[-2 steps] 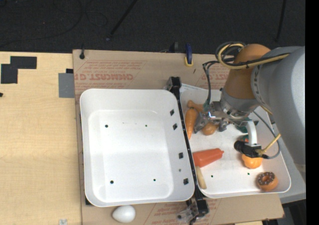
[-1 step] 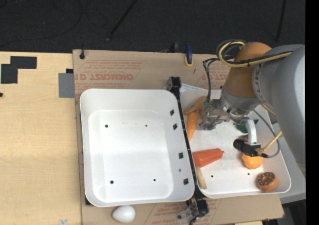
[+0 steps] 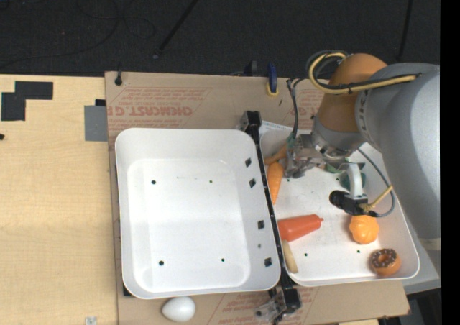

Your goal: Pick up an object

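Observation:
My gripper (image 3: 293, 167) is low in the right bin (image 3: 327, 273), near its far left corner. Just left of it, an orange carrot-shaped thing (image 3: 274, 181) lies along the bin's left wall. A red-orange cone (image 3: 298, 226) rests below it, in the middle of the bin. An orange fruit (image 3: 364, 229) and a chocolate doughnut (image 3: 386, 262) sit toward the near right corner. I see nothing held by the gripper.
The left bin (image 3: 136, 172) stands beside the right one, with black clips along the shared wall. A pale stick (image 3: 289, 255) lies by the right bin's near left wall. Outside the bins, a white egg (image 3: 178, 308) sits on the cardboard.

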